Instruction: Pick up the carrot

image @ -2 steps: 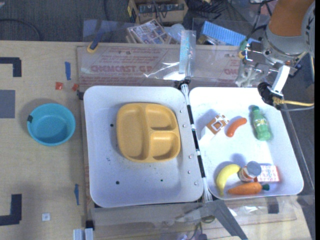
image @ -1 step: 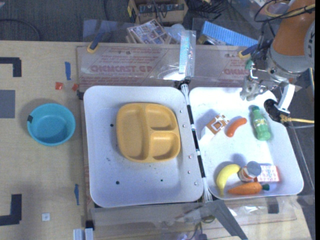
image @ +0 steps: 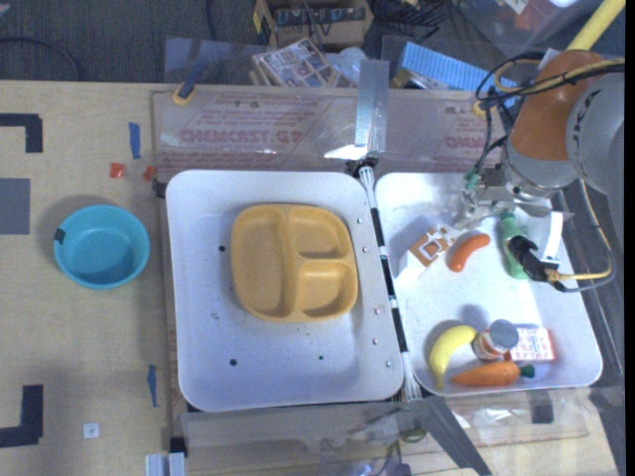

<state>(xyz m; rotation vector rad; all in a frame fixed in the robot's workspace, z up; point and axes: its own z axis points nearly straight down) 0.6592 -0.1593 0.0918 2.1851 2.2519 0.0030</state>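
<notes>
The carrot [image: 486, 374], orange with a small green tip at its right end, lies along the front edge of the right bin [image: 571, 310]. It touches a yellow banana [image: 451, 348] on its left. My gripper [image: 484, 206] hangs over the back of the same bin, well away from the carrot, above an orange-red sausage [image: 468, 251]. Nothing shows in its grasp.
Beside the carrot stand a small jar [image: 496, 340] and a pink box [image: 536, 343]. A small orange-and-white carton [image: 433, 246] and a green object [image: 516, 248] lie near the gripper. A yellow divided plate [image: 295, 262] sits in the left bin [image: 198, 325]. A blue bowl [image: 101, 245] rests on the bench.
</notes>
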